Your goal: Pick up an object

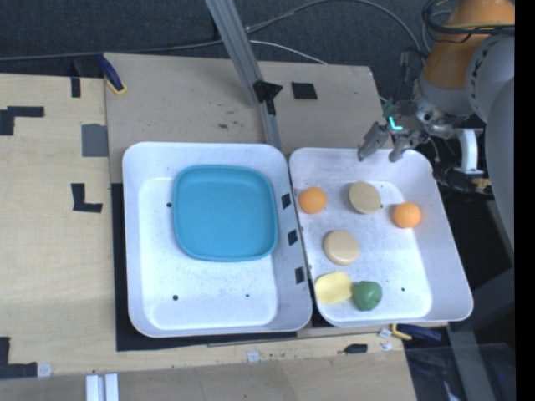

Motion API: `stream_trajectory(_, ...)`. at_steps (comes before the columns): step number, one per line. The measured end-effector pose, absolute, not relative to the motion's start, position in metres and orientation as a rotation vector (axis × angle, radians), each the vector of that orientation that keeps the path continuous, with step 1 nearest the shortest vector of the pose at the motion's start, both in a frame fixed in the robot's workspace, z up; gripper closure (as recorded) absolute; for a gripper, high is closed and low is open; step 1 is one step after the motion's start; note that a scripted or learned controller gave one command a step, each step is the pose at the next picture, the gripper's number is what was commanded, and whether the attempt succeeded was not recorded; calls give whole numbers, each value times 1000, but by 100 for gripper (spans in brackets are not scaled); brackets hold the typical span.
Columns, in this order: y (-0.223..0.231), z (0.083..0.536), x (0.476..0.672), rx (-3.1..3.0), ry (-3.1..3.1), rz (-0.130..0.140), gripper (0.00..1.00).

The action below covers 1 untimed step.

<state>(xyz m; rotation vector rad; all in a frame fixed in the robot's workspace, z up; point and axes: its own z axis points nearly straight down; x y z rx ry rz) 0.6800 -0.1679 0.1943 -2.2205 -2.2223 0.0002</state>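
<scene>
Camera view is showing the arm (468, 48) reaching in from the right, its orange band up near the top right corner and its wrist angling down and leftward toward the far edge of the right bin (443, 249). The gripper (383, 149) is hanging over that bin's far edge, close to its far right corner, with its two fingers spread apart and nothing between them.

Six small things are lying in the right bin. An orange ball (313, 200) is sitting by the left wall, and a tan disc (364, 197) is lying just right of it, nearest the gripper. A second orange ball (406, 215) is resting toward the right wall. A second tan disc (341, 246) is lying near the middle. These four are round, showing no long axis. A yellow piece (333, 287) is lying at the near left corner, its longer side running left to right, touching a green piece (366, 295) beside it.

A blue plate (225, 212) is lying flat in the left bin (142, 249), toward its far edge.
</scene>
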Motion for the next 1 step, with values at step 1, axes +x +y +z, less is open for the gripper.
stream_trajectory(1,-168,194,680,-2220,-2222,0,0)
